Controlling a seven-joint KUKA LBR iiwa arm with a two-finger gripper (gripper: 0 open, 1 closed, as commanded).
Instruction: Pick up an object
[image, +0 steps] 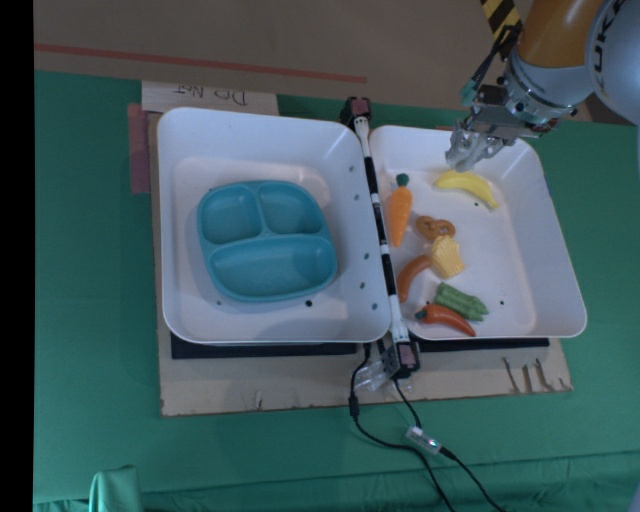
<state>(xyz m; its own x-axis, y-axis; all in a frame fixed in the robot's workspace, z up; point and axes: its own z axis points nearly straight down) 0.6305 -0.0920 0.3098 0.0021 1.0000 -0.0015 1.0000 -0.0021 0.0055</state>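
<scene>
The right bin (560, 290) holds several toy foods: a yellow banana (468, 186), an orange carrot (399, 208), a brown pretzel-like piece (434, 227), a yellow corn piece (447, 257), an orange sausage (412, 272), a green bean pod (461, 300) and a red-orange chili (446, 318). My gripper (470, 150) hangs over the far part of this bin, just above and left of the banana. Nothing shows between its fingers.
The left bin (180, 300) carries a teal three-compartment plate (266, 240). A black-and-white divider rail (378, 215) runs between the bins. A cable (400, 420) trails from the front of the bench over the green cloth.
</scene>
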